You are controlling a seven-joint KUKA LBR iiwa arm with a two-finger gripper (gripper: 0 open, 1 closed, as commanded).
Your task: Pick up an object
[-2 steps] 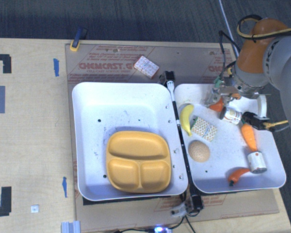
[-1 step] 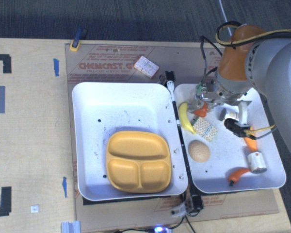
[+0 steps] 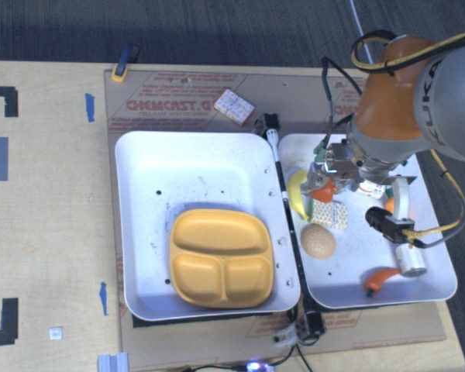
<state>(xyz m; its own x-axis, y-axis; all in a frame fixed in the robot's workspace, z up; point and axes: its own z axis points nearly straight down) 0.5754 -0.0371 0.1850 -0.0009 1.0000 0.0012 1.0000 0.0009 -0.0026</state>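
The gripper (image 3: 325,178) sits low in the right bin (image 3: 434,277) at mid-right of the frame, over a banana (image 3: 297,194); its state cannot be told.

Here's the arm (image 3: 449,91) coming in: a fat grey link with dark lettering on its side, then a glossy orange band (image 3: 394,91) above the wrist. Black and yellow cables (image 3: 372,45) loop over that band. Below sits a metallic wrist block leading into the gripper (image 3: 323,178), with one more yellow-and-black cable trailing off behind.
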